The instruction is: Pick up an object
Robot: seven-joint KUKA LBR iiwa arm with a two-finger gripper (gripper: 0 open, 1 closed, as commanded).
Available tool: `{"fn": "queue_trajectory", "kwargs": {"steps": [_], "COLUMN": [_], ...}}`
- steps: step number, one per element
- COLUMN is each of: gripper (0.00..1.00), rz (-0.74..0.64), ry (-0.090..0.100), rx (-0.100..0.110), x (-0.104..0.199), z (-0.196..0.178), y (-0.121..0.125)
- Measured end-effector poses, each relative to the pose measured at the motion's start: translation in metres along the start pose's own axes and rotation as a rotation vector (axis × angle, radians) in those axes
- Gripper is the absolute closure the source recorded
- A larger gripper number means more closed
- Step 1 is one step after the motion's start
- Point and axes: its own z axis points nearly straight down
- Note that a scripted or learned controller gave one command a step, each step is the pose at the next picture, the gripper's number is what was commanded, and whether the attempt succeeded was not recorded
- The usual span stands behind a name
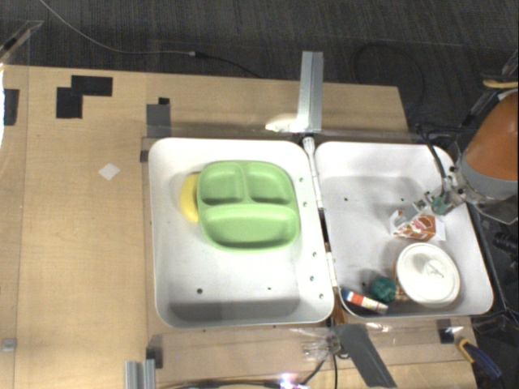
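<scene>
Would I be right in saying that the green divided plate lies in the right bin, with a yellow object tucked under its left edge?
Not quite: the camera view shows the green divided plate in the left bin, not the right one. The yellow object does sit tucked under its left edge.

A divided tray lies in the left bin. In the right bin, a wrapper lies behind a bowl. A marker lies left of the bowl.

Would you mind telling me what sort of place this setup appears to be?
Probably a robotics lab bench for grasping trials: two white bins side by side on a wooden bench, a grey and orange arm reaching in, and assorted items like a green divided plate.
</scene>
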Motion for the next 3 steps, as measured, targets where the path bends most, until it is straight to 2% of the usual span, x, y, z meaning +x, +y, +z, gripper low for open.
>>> {"fn": "queue_trajectory", "kwargs": {"steps": [1, 2, 3], "gripper": [0.0, 0.0, 0.0], "rz": [0.026, -0.065, 0.032], "ry": [0.023, 0.031, 0.027], "rx": [0.026, 0.035, 0.031], "x": [0.018, 0.022, -0.006], "z": [-0.014, -0.044, -0.015], "y": [-0.024, -0.04, 0.013]}}
